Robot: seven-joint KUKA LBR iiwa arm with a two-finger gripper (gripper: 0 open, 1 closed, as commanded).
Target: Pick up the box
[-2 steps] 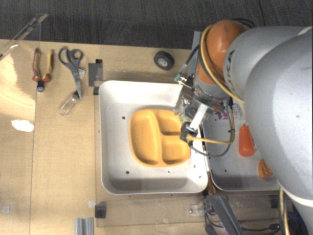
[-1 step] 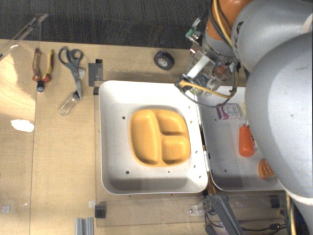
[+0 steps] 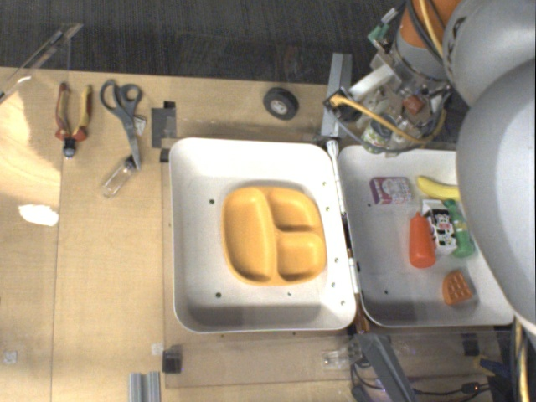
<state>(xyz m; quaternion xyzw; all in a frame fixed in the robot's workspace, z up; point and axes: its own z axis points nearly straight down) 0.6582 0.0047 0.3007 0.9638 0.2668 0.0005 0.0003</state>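
Observation:
The box [image 3: 390, 191] is small, purple and white, and lies flat in the far left part of the right bin [image 3: 377, 300]. My gripper [image 3: 387, 124] hangs above the far edge of that bin, just beyond the box, amid cables and wrist hardware. The box lies apart from it on the bin floor. The grey arm [image 3: 494, 182] covers the bin's right side.
Beside the box in the right bin lie a yellow banana [image 3: 437, 188], an orange carrot [image 3: 421, 241], a green and white item [image 3: 445, 229] and an orange waffle-like piece [image 3: 458, 287]. The left bin [image 3: 193, 224] holds a yellow divided tray [image 3: 272, 233]. Scissors [image 3: 126, 111], pliers [image 3: 71, 115] and a tape roll [image 3: 280, 103] lie on the bench.

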